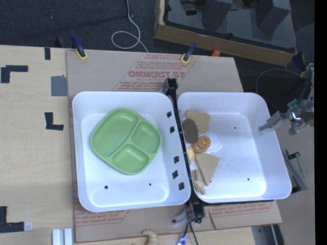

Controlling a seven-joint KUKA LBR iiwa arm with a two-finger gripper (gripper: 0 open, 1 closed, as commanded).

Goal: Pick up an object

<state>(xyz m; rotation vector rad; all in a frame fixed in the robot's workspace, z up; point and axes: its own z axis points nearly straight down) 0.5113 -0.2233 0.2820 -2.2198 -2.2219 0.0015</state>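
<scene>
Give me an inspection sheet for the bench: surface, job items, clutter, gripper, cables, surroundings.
Surface: two shallow white bins side by side, left bin and right bin, on a cardboard sheet held by two clamps.
Job's things: small items bunched along the right bin's left wall: a tan piece, a brown oval, an orange ring, a tan wedge.
Clutter: green divided plate in the left bin.
Grippers: gripper at the right bin's right rim, outside it; fingers too small to judge.
Cables: white cable looped on the floor behind the bench.
Surroundings: dark floor, wooden-framed panel at the back.
</scene>
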